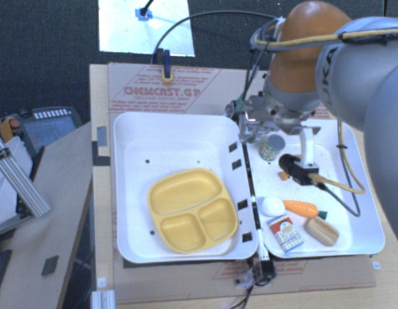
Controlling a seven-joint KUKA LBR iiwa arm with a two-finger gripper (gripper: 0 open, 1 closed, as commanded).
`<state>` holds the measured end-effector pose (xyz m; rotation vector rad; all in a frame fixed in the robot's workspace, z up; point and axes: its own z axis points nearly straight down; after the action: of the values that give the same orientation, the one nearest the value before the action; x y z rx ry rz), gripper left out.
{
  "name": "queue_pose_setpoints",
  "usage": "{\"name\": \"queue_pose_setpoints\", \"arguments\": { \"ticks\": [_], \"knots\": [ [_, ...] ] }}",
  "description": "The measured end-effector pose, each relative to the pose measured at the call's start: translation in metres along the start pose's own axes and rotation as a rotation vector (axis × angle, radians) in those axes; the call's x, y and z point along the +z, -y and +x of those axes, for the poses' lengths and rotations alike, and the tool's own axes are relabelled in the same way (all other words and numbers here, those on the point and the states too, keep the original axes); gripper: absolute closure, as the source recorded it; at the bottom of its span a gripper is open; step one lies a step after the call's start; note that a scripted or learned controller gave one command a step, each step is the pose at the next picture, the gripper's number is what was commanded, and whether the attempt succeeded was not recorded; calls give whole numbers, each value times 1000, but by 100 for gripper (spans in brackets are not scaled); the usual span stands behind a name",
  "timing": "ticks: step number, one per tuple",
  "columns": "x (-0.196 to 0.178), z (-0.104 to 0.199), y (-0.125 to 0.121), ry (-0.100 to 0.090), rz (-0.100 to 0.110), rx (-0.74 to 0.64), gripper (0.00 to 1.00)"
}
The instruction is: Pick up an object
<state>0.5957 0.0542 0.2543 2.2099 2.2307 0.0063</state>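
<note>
Nearest you in the right bin (356,201) lie a small red-and-white box (286,232) and, just beside it, a tan bread roll (321,231). Just behind them, an orange carrot (300,207) lies next to a white egg (272,205). In the left bin (134,172), a yellow divided tray (182,192) sits toward the near side. Farther back in the right bin, a small green-labelled can (272,147) stands upright near the dividing wall. The gripper (250,129) hangs just beyond the can, over the bins' shared edge; you cannot tell whether its jaws are released or clenched, and nothing shows between them. Beyond the bins, printed cardboard (160,92) covers the counter.
</note>
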Motion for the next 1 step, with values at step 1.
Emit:
{"name": "queue_pose_setpoints", "arguments": {
  "ticks": [1],
  "knots": [
    [15,51,-23,0,2,0,100]
  ]
}}
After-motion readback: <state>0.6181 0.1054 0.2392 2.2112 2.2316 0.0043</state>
